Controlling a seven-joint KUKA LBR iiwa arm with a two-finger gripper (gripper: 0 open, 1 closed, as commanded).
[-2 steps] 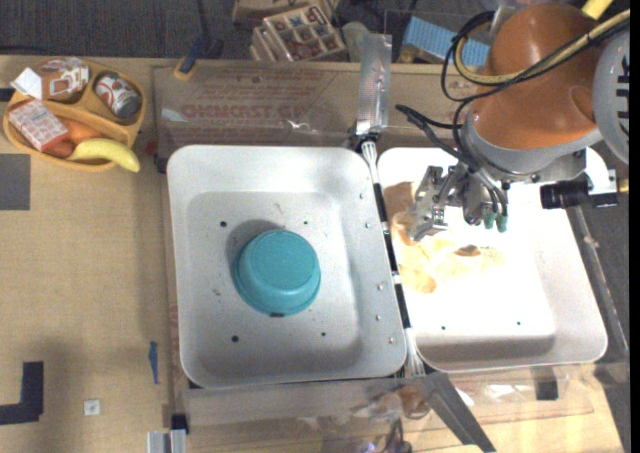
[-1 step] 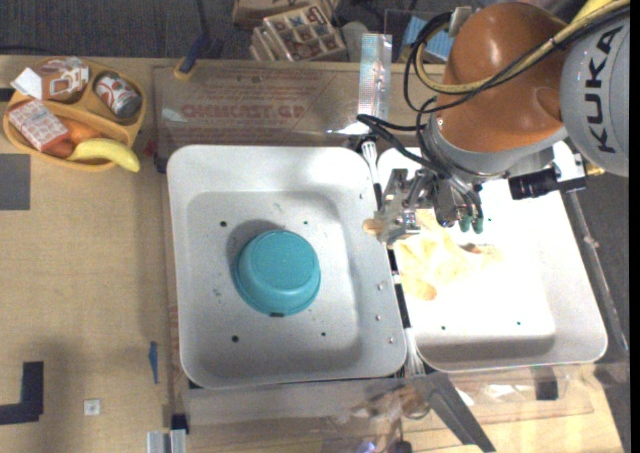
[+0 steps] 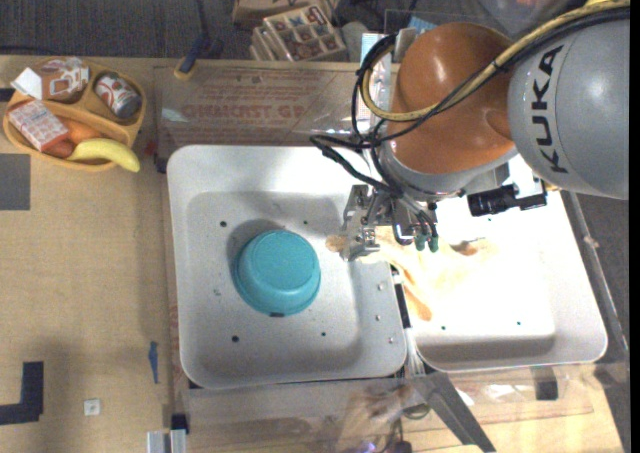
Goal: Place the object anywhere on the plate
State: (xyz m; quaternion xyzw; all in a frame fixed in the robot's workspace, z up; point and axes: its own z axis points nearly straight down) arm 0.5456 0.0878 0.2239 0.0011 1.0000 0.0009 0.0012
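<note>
1. The gripper [image 3: 358, 231] hangs over the right side of the left bin [image 3: 200, 181], close to the seam where the two bins meet. The grey arm [image 3: 580, 101] and its orange band [image 3: 455, 101] rise behind it, up and to the right.

2. Its metal fingers [image 3: 356, 216] point down and to the left. A small pale, tan-coloured object [image 3: 340, 241] sits right at the fingertips, but it is too small and blurred to say whether it is pinched between them or lying on the bin floor just beneath. I cannot tell whether the fingers are spread or closed.

3. The plate [image 3: 278, 272], a round teal dish, lies to the left of the gripper and slightly below it on the floor of the same bin. It is near the gripper but clearly apart from it, and apart from the small object too.

4. Just right of and below the gripper, an orange elongated piece [image 3: 415, 296] lies in the right bin [image 3: 560, 341] near the dividing edge. A small brownish bit [image 3: 465, 247] rests further right on that bin's floor.

5. Well away to the upper left of the gripper, on the bench outside the bins, sits a yellow tray [image 3: 30, 141] with a banana [image 3: 105, 152] and other toy foods.
</note>
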